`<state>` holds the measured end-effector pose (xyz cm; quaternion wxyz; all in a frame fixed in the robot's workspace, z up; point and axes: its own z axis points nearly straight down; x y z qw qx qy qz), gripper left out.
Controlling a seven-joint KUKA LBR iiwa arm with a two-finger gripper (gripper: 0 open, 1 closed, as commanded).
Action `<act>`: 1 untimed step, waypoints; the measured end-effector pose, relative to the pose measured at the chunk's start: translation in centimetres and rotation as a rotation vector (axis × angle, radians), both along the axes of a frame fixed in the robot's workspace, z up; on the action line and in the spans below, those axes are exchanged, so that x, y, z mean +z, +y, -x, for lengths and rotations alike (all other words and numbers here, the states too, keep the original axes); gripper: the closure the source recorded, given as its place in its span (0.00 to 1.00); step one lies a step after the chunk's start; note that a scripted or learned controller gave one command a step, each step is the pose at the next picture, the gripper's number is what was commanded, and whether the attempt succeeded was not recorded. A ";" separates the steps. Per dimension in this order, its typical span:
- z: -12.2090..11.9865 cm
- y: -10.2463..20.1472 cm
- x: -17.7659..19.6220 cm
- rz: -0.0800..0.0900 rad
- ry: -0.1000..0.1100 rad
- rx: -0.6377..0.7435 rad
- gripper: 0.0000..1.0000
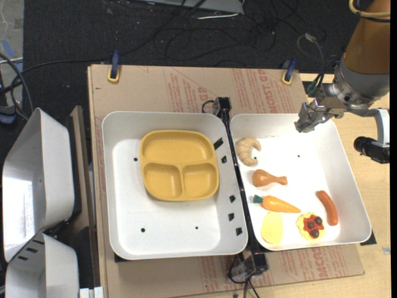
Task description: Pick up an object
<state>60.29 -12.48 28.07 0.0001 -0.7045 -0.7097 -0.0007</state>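
Note:
The right bin (347,166) holds several toy foods: a pale croissant (249,149), an orange chicken drumstick (268,179), a carrot (277,205), a yellow slice (272,228), a small pizza-like piece (311,225) and a red sausage (327,207). My gripper (307,122) hangs over the bin's far edge, up and to the right of the croissant, with nothing seen between its fingers. The grey and orange arm (366,48) reaches in from the upper right.
The left bin (124,228) bears a yellow divided plate (180,165). A black divider with clips (234,172) runs between the bins. Yellow clamps (113,74) (288,75) sit at the board's far edge. White containers (34,172) stand at the left.

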 end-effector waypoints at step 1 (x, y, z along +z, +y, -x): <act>-0.1 5.2 0.1 0.000 0.001 0.001 1.00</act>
